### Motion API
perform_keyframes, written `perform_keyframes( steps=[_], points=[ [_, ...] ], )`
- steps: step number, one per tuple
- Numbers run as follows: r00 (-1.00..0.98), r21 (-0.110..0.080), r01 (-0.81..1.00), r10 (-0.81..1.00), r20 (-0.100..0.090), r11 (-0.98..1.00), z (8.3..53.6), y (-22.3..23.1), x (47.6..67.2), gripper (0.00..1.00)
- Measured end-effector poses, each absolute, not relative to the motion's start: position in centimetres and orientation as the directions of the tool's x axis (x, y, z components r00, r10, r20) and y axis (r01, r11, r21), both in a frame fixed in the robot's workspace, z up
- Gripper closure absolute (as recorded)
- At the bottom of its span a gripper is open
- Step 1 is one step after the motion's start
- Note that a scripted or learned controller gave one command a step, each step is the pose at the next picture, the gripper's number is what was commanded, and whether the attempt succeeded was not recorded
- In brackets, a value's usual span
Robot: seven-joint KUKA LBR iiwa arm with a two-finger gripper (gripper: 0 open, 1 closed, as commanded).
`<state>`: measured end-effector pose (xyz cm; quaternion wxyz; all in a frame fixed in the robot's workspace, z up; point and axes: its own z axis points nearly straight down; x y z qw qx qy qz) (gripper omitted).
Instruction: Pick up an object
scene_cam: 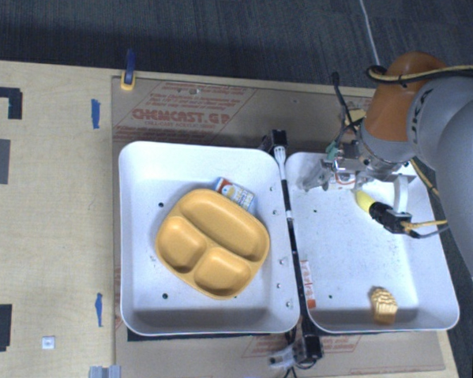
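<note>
Hand sits low over the right white bin, top corner; can't tell its state. Candidates: small tan lumpy object near the bottom edge, yellow three-compartment plastic tray filling the left white bin. Lump looks easier to pinch.

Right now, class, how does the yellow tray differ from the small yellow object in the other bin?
The tray is far larger than the small object. The tray lies mid left bin; the object sits near the right bin's front corner. The tray has smooth compartments; the object looks bumpy. Both are yellow.
</note>
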<state>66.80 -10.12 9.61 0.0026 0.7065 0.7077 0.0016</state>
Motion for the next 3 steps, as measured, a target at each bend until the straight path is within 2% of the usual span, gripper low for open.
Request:
perform_keyframes(
  steps=[1, 2, 3],
  points=[
    [-0.001, 0.002, 1.0, 1.0, 0.0, 0.001, 21.3, -2.4, 64.6, 1.0],
    [-0.001, 0.003, 1.0, 1.0, 0.001, 0.001, 21.0, 7.0, 65.9, 1.0],
    [-0.002, 0.007, 1.0, 1.0, 0.0, 0.002, 22.1, 7.0, 66.0, 1.0]
  ],
)
